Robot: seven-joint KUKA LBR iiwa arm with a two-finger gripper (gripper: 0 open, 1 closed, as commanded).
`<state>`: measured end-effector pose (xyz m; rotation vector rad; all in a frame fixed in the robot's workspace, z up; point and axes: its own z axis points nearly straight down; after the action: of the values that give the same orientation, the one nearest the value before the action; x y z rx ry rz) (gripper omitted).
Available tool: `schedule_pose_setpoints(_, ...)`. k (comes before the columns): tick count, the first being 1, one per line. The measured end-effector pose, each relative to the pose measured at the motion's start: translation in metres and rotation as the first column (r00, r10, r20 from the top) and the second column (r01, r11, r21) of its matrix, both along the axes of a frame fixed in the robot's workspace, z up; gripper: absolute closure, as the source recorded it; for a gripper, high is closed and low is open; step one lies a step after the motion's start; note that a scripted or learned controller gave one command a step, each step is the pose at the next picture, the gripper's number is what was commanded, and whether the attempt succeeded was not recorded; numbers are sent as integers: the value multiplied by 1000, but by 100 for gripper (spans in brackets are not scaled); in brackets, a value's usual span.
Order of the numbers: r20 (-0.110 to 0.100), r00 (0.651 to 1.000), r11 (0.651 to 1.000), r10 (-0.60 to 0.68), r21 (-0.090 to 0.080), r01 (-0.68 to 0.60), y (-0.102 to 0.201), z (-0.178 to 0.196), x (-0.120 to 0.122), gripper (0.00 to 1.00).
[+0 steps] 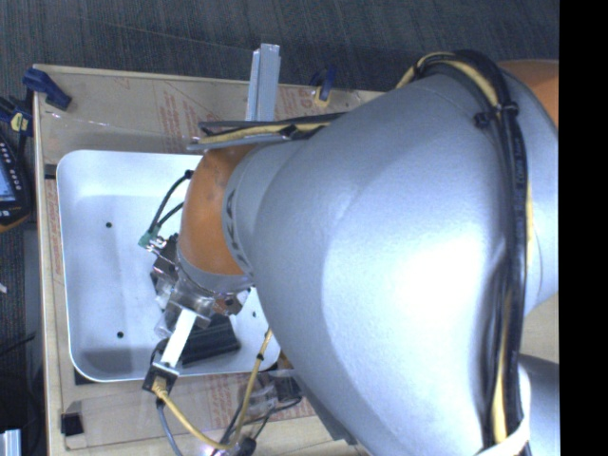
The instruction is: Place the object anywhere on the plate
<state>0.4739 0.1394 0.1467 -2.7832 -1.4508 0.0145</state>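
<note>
We see the arm (pixel 399 255) clad in a smooth grey shell with a soft gloss, its orange band (pixel 204 217) equally sleek. The white bin (pixel 95 226) looks like smooth plastic with a satin sheen. The worktop (pixel 123 103) is matt pale board; the floor (pixel 190 17) looks like dark ribbed carpet.

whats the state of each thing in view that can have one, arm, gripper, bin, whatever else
arm: reached in from the right, bent down over the left bin, covering much of the bench.
gripper: low in the left bin, near its front wall; open or shut cannot be told.
left bin: flat on the bench, its right part hidden under the arm.
blue clamp: at the bench's far left corner.
</note>
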Motion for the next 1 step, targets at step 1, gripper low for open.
schedule_pose_setpoints(1,6,994,994,-113,3,113,-66,70,9,100)
